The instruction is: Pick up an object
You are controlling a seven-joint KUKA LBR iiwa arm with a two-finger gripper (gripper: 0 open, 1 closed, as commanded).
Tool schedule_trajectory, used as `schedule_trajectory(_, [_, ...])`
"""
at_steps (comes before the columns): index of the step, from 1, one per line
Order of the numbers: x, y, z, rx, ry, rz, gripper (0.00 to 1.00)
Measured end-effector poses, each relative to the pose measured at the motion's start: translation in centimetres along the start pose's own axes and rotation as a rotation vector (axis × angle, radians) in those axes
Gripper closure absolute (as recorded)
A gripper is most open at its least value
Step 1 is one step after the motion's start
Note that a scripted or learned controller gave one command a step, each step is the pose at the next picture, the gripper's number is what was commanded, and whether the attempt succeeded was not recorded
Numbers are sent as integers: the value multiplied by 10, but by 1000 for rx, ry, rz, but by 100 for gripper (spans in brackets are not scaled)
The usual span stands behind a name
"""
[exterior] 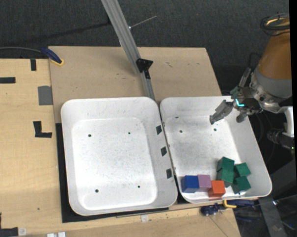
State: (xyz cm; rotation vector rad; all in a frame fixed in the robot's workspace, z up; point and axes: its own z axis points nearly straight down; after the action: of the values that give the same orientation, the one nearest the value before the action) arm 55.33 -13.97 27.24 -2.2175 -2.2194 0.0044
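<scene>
Bench of pale wood carries two shallow white bins side by side. Left bin sits beside the right bin, which holds a cluster of blocks in its near corner: green blocks, a blue block, a pale purple block and an orange block, all close together. Over the right bin's far right edge hangs the gripper, its fingers spread apart with nothing between them, well apart from the blocks.

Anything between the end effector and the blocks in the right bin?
Nothing visible. The end effector sits over the right bin's upper right; the blocks are clustered in its near corner, with bare bin floor between.
</scene>
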Motion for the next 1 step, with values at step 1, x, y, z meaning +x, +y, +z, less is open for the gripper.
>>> schedule_trajectory(1, [0,1,-2,-4,-1,-1,0])
